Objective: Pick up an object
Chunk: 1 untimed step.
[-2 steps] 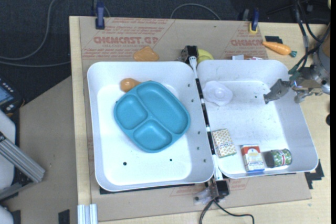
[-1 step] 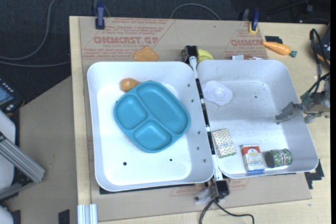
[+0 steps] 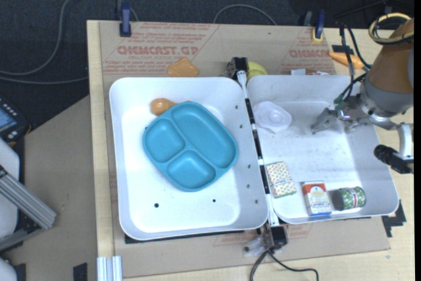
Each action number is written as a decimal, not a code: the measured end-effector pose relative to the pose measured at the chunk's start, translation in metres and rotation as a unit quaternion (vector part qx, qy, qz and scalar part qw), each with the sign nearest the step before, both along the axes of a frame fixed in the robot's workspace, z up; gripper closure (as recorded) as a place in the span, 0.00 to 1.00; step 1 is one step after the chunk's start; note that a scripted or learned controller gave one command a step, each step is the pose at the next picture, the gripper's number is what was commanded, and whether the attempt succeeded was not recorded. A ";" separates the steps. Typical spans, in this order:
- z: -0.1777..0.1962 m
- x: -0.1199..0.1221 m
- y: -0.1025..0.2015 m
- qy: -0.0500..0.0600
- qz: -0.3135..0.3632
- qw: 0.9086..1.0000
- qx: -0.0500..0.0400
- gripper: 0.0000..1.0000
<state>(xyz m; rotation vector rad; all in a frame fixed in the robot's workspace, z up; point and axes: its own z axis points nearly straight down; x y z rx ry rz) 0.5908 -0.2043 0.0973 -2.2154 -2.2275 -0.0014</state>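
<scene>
gripper (image 3: 327,120) low over right bin (image 3: 388,161), fingers spread apart, nothing between them. clear plastic cup (image 3: 272,116) just to its left. patterned packet (image 3: 281,179), red box (image 3: 317,198), green can (image 3: 349,198) near front edge.

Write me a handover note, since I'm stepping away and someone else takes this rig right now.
Gripper: low over the right bin, upper part, nothing seen between its fingers.
Right bin: clear plastic cup at upper left, patterned packet, red and white box and small green can along the near edge.
Left bin: blue divided plate with an orange item behind it.
Done: nothing picked up yet.
Left: grasp and lift one object; the cup lies closest to the gripper.
</scene>
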 end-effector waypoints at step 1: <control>0.005 -0.090 -0.020 0.004 -0.004 1.000 0.002 0.00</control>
